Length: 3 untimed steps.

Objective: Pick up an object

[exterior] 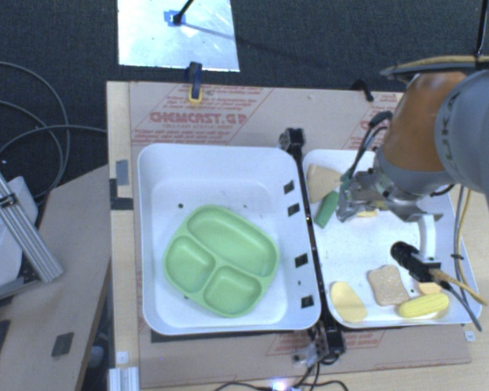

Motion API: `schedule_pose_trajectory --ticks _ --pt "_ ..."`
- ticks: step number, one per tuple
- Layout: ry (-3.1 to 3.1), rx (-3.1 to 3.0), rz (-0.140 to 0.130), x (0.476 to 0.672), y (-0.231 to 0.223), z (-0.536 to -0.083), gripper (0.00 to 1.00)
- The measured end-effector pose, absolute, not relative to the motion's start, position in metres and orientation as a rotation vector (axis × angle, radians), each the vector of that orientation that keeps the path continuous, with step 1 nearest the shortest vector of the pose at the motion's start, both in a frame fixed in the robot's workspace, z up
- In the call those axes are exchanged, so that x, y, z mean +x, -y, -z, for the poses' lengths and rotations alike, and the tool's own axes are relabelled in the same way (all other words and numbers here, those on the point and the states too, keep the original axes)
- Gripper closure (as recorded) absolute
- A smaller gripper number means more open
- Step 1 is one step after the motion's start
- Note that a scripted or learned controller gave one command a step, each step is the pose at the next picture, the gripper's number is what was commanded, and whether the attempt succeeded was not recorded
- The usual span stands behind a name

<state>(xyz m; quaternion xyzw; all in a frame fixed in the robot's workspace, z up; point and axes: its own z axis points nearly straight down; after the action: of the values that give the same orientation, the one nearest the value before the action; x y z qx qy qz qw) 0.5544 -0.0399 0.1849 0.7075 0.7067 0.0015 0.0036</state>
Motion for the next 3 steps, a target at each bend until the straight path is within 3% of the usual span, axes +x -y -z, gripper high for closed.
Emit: schedule_pose_trajectory --ticks 1,2,3 --pt "-2.242 2.205 -0.012 0.578 -0.101 -0.184 1.0" --pt "-2.222 2.22 -0.003 0.521 -0.116 -0.102 1.0" --pt "-2.223 2.206 -0.029 0.548 -0.141 -0.337 1.0"
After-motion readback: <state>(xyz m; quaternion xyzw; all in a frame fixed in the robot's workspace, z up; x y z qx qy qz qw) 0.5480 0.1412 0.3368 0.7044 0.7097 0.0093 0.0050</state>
